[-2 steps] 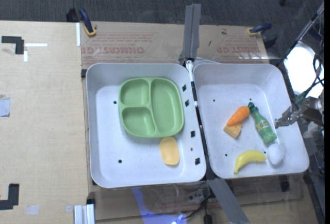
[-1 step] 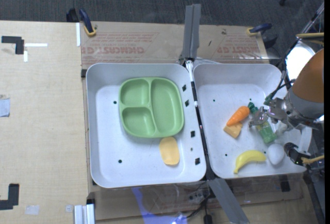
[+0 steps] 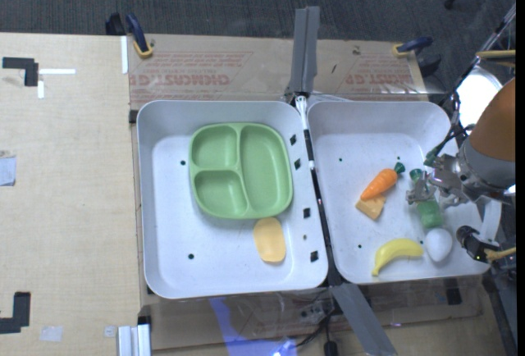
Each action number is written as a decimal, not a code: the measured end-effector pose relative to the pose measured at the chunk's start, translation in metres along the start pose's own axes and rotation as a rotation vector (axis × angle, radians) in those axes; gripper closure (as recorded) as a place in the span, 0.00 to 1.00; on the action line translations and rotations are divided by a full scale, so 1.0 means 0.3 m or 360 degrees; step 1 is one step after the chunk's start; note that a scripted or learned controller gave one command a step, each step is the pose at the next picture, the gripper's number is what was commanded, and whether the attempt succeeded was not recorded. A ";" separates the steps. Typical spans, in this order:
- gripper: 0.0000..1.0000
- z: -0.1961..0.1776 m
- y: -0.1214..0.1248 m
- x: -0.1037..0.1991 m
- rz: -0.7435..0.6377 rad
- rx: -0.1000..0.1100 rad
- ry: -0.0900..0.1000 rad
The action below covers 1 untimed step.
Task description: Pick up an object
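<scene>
In the right bin point(image 3: 361, 120) lie an orange carrot point(image 3: 381, 182) with a green top, a small orange block point(image 3: 370, 207) touching its tip, a yellow banana point(image 3: 396, 253) and a white egg point(image 3: 438, 245). A green object point(image 3: 431, 213) sits near the bin's right wall, just above the egg. My gripper point(image 3: 425, 187) hangs low over the right side of this bin, directly over the green object and to the right of the carrot. The arm's wrist hides part of the green object.
The left bin point(image 3: 164, 248) holds a green divided plate point(image 3: 241, 170) and a pale yellow oval piece point(image 3: 270, 239) just below it. A raised divider point(image 3: 310, 182) separates the bins. Cardboard point(image 3: 213, 71) lies behind them and a wooden benchtop point(image 3: 66, 182) on the left.
</scene>
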<state>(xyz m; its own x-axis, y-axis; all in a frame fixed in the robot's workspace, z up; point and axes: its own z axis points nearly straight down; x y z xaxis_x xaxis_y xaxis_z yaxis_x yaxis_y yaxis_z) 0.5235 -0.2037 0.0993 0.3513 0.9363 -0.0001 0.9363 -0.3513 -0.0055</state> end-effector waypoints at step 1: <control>1.00 -0.085 0.142 0.218 0.0014 -0.0006 -0.0002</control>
<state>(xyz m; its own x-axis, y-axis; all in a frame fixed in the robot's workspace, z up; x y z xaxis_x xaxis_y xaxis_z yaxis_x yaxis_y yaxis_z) 0.5865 -0.1575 0.1246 0.3594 0.9332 -0.0015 0.9332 -0.3594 -0.0017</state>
